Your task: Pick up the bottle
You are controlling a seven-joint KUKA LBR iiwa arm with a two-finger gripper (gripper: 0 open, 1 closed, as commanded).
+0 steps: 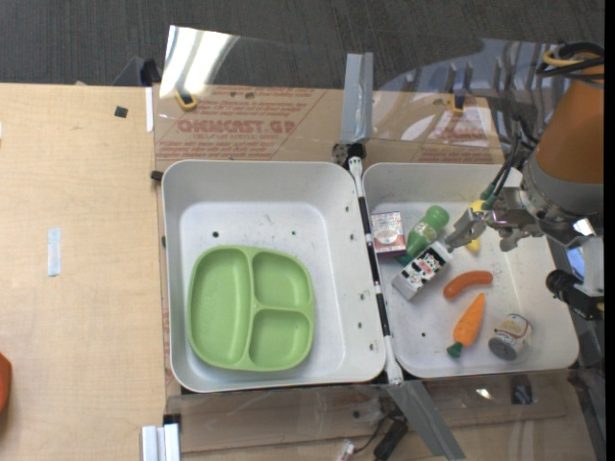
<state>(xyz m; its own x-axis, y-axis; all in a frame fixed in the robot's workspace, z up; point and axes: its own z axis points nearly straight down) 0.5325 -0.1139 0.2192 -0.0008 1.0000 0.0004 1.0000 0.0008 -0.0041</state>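
we see the green bottle [426, 229] lying in the right bin [548, 358], at ten o'clock, not yet lifted. our gripper [478, 227] hovers just at its three o'clock, spread wide, grasping nothing; the pick remains.

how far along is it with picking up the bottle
Early stage. Done: the gripper has reached into the right bin, open, just right of the green bottle. The bottle lies on the bin floor, not between the fingers. Left: close on it and lift.

two bins [259, 182], one plate [252, 308], one bottle [426, 229], one carrot [468, 323]
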